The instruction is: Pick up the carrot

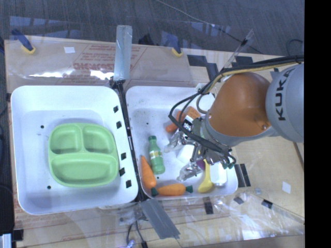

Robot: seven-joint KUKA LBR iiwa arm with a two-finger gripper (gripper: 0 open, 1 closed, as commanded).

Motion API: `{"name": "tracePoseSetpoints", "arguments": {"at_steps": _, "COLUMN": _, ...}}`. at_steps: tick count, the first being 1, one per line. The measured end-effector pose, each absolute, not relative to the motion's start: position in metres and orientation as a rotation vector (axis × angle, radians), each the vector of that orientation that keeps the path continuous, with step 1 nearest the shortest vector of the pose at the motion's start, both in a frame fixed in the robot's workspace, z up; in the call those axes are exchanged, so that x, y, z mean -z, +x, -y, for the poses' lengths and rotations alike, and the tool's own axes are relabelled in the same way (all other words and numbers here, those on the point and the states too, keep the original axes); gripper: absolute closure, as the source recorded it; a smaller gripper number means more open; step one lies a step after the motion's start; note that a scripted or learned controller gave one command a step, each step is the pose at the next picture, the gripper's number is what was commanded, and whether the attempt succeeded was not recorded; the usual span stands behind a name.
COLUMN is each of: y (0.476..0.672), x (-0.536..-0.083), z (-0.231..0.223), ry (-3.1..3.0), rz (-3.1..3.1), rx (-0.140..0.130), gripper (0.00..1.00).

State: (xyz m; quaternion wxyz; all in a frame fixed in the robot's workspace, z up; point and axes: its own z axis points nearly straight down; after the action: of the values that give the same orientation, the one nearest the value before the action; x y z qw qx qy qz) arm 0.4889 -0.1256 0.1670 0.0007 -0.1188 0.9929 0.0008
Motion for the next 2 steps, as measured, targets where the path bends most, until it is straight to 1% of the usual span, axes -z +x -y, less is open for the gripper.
{"name": "tracePoseSetpoints", "arguments": {"at_steps": 1, "y": 0.502, "x": -0.165, "z": 0.093, "ry": -0.3, "rz": -3.125, "rx": -0.001, "gripper": 0.0}}
{"name": "tracePoseSetpoints", "arguments": {"at_steps": 2, "y": 0.491, "x": -0.093, "z": 0.102, "ry": -0.252, "rz": -3.126, "rx": 0.0, "gripper": 0.0}}
